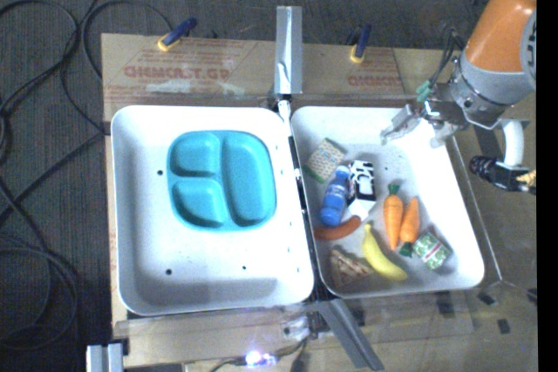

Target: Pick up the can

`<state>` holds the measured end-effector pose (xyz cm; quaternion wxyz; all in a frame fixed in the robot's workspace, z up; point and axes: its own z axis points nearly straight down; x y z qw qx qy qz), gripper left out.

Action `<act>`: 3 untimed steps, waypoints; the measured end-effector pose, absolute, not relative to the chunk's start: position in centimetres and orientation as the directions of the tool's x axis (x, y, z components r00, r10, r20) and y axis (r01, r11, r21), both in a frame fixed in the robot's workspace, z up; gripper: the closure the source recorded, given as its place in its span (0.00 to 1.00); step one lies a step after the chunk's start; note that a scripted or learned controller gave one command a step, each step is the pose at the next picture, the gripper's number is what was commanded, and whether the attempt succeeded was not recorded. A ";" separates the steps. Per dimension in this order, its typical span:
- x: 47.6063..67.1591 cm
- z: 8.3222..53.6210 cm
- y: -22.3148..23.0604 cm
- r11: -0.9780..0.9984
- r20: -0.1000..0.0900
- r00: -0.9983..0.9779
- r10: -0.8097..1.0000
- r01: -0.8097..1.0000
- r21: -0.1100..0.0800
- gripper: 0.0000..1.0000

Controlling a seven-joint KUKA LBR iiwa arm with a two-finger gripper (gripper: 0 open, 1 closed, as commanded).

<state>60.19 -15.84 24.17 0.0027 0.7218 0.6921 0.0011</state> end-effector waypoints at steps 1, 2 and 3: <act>64.6 12.8 -14.5 -0.127 -0.004 0.127 0.992 0.992 -0.012 0.00; 63.4 9.6 -13.5 -0.325 0.006 0.325 0.946 0.946 0.017 0.00; 62.5 14.8 -17.9 -0.349 -0.002 0.349 0.937 0.937 0.002 0.00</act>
